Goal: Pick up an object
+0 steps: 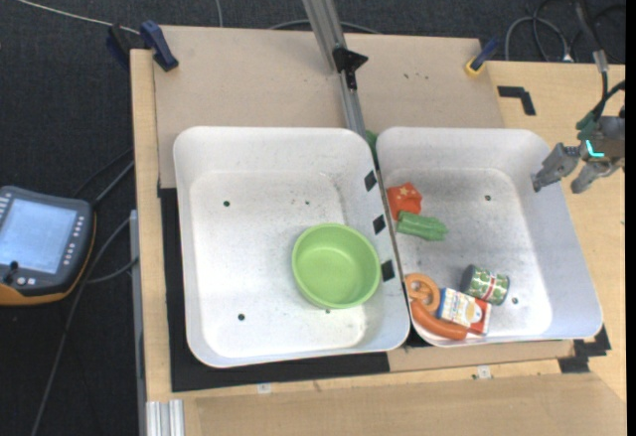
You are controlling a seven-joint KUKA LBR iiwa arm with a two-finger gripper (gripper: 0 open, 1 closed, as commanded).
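My gripper (566, 173) hovers over the right rim of the right bin (566, 225), its two fingers spread open with nothing between them. Inside that bin lie a red block (403, 200) and a green pepper-like toy (421, 226) near the left wall. Further forward sit a small green can (487, 283), a red-and-white carton (463, 310) and an orange curved toy (425, 305). A green bowl (336, 265) stands in the left bin (229, 225) at its front right.
A metal pole (323, 17) slants down from the top to the divide between the bins. Blue clamps (159, 45) hold the board's back corners. A handheld pendant (40, 240) lies at far left.
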